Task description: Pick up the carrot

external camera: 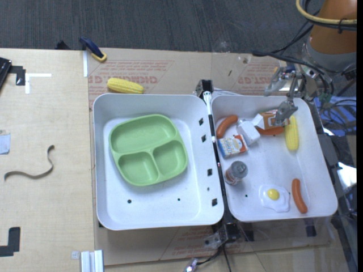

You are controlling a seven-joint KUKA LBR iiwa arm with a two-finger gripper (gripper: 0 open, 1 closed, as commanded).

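Observation:
The carrot (271, 130) is a small orange piece lying in the back part of the right bin (317, 169), between a white box (248, 130) and a yellow corn cob (291, 134). My gripper (285, 111) hangs directly over the carrot's right end, its tip at or just above it. The grey wrist and orange band rise behind it at the upper right. Part of the carrot is hidden under the gripper.
The right bin also holds a sausage (227, 124), a milk carton (232, 146), a can (236, 171), a fried egg (273, 196) and a second sausage (299, 196). A green divided plate (148, 149) lies in the left bin. Another corn cob (125, 85) lies behind the bins.

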